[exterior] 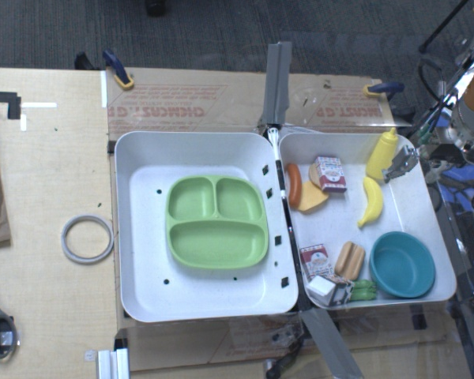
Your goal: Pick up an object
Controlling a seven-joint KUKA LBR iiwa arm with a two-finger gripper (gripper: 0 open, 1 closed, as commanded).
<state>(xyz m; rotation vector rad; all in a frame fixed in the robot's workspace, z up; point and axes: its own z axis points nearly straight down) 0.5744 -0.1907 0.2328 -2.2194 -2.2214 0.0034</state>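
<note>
Gripper [400, 164] sat by the yellow bottle [381, 155] at the right bin's [441, 231] far edge, grip state unclear; it needed to centre over bottle, clear of banana [370, 202], before closing.

Two bins side by side
Divided plate [217, 223] in left bin [134, 235]; bowl [402, 264] at right bin's [434, 204] five o'clock, banana [370, 201] at one.
</note>
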